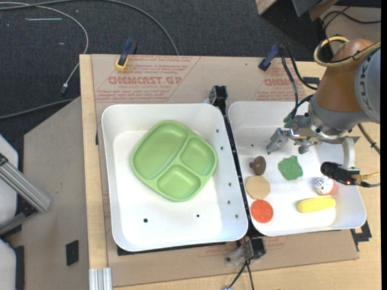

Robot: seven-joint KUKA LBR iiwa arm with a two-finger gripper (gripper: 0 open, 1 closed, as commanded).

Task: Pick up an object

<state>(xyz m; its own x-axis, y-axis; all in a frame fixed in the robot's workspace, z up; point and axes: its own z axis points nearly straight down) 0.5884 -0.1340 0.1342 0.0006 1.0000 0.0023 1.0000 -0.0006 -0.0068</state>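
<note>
My gripper (289,141) hovers over the back of the right bin (251,119), fingers apart with nothing between them. Just in front of it lies a green lumpy object (291,167), not touched. To the left of that sit a small brown object (259,164), a tan disc (258,186) and an orange-red disc (262,211). A yellow oblong piece (316,205) and a small white and orange ball (324,186) lie at the bin's front right.
The left bin (121,222) holds a light green divided plate (175,160). A black clamp (218,94) sits at the back between the bins. Cables run along the arm at the right. Cardboard lies under both bins.
</note>
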